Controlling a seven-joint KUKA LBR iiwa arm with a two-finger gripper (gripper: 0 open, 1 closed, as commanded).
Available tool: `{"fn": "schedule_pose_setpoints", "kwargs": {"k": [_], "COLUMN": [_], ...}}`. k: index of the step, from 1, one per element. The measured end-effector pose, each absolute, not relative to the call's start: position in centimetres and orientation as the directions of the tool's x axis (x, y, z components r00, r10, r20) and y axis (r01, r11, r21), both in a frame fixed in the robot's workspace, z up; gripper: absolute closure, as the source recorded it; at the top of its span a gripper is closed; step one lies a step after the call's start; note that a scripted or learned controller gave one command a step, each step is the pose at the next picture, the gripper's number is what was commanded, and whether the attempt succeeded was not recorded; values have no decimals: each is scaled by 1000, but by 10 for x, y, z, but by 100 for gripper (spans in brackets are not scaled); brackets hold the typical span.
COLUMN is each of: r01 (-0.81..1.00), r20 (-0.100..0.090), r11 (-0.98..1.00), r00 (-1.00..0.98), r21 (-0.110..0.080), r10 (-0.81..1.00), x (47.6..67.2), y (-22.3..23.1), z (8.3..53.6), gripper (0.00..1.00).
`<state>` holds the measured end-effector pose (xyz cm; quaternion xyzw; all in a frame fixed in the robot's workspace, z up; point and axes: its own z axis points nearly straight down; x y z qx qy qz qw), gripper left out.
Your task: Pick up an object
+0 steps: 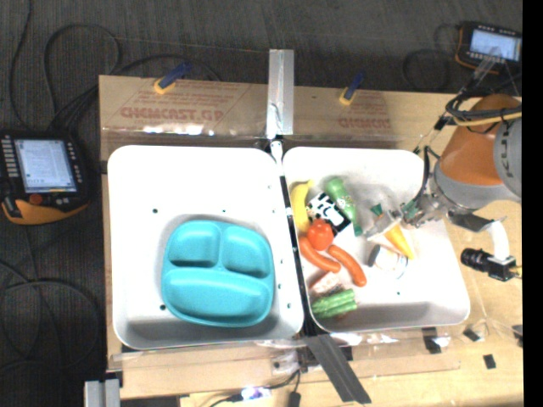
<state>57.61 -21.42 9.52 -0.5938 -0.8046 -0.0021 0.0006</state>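
My gripper (392, 220) hangs low over the right half of the right bin (441, 299), on the grey arm with the orange band (475, 161) coming in from the right. Just below it lies a yellow-orange wedge (399, 241), with a small white piece (390, 262) under that. Whether the gripper touches the wedge is unclear. Along the bin's left side lie a yellow banana (299, 200), a green toy (339, 191), a black-and-white toy (327, 211), an orange-red round toy (320, 234), a red-orange sausage (346, 264) and a green pod (333, 303).
The left bin (136, 185) holds a teal divided plate (219, 270). A ridge (288, 244) separates the two bins. Two handheld consoles (42, 170) (490, 46) and cables lie outside the bench.
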Motion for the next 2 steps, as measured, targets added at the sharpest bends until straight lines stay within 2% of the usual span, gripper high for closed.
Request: {"fn": "schedule_pose_setpoints", "kwargs": {"k": [1, 2], "r01": [956, 938], "r20": [6, 1], "r11": [294, 348], "r00": [-294, -348], "r21": [0, -1], "r10": [956, 938], "x": [576, 579], "y": [-214, -155], "z": [101, 249], "gripper": [100, 100]}}
